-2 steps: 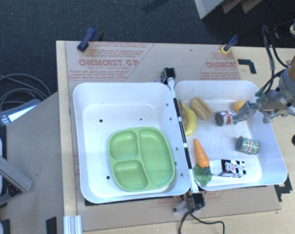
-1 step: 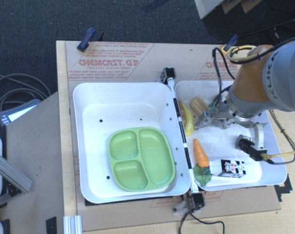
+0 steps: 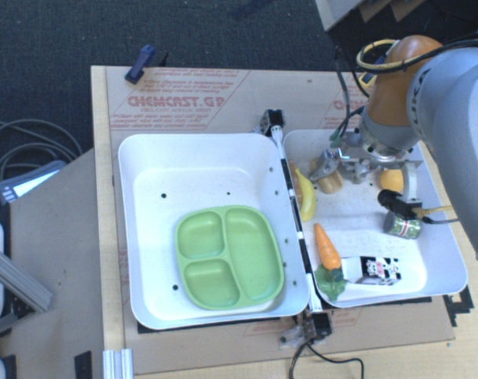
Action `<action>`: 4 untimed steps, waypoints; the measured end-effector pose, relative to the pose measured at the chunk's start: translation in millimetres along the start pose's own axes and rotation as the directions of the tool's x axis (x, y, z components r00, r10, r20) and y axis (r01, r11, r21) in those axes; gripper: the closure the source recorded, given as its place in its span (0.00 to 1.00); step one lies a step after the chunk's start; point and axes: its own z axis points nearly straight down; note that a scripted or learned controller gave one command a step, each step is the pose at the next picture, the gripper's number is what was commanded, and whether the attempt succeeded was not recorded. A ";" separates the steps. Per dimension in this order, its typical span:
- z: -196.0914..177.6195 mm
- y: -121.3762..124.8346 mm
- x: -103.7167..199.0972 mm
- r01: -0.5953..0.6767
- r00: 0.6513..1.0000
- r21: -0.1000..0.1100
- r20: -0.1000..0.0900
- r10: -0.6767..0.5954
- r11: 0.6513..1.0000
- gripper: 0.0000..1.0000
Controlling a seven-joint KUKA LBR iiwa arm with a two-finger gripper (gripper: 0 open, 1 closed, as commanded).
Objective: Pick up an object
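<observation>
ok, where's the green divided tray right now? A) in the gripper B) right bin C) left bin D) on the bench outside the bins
C: the green divided tray lies flat on the floor of the left bin, while the carrot and banana are in the right bin.

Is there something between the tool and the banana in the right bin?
Nothing visible blocks it. The tool hangs just right of the banana. A brownish item lies below the tool, beside the banana, not between them. The carrot lies farther toward the bin's near edge.
</observation>
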 end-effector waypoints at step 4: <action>-5.2 14.9 21.8 0.008 1.000 -0.028 0.002 -0.007 1.000 0.00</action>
